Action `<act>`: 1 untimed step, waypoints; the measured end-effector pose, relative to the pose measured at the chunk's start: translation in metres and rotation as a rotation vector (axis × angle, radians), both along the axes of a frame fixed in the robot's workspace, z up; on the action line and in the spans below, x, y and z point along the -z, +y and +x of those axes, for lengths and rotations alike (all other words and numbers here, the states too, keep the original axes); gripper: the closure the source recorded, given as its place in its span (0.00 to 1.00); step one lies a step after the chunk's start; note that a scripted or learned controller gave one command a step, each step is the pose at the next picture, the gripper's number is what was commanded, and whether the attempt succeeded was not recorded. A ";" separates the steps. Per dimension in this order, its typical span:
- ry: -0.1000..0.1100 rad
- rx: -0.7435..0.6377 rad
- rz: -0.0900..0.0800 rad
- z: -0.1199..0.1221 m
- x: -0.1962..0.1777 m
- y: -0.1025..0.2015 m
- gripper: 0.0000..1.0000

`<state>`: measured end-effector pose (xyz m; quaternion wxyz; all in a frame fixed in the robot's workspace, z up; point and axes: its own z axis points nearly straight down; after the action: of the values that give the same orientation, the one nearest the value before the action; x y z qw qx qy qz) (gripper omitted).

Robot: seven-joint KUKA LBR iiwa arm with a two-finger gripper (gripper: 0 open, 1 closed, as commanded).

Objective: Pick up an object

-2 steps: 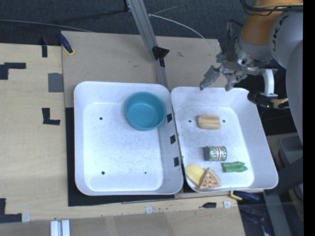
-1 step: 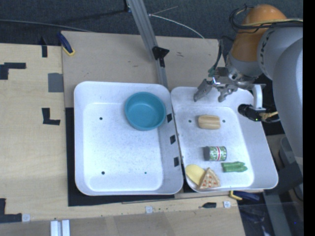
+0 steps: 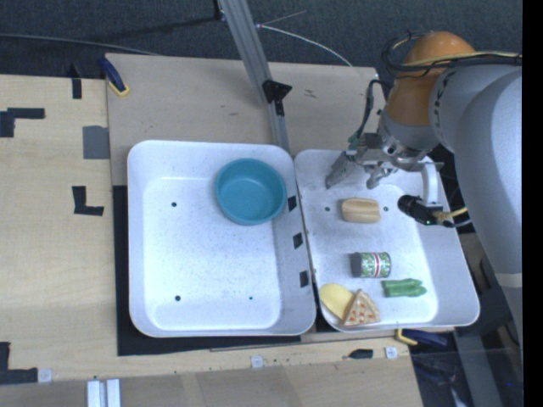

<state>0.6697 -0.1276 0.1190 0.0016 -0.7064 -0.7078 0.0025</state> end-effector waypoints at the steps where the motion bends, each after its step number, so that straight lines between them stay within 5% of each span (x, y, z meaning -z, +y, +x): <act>1: -0.004 -0.002 -0.001 0.001 -0.013 0.001 1.00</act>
<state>0.6710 -0.1269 0.1322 0.0000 -0.7057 -0.7085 0.0014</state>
